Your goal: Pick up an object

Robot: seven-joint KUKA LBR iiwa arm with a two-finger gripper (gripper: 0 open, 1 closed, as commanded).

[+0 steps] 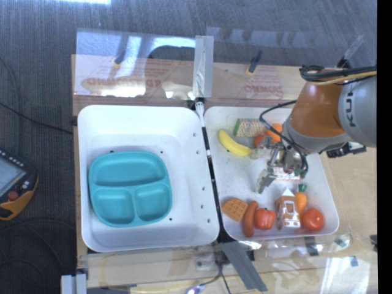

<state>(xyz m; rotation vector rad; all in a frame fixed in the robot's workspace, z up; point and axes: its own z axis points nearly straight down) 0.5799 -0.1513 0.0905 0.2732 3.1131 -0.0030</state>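
- Grey rounded arm with dark lettering on its shell
- Broad orange band above the wrist
- Black cables looped along the top
- Small metallic gripper of pale parts

Legible text: the letters "KU" in dark print on the grey arm, at the right edge, cut off by the frame. Reddish printing on the cardboard strip beyond the left bin and again beyond the right bin; too blurred and glare-washed to read. Small carton in the right bin, near side: printed label, characters too small to make out. No numbers or signs readable elsewhere.
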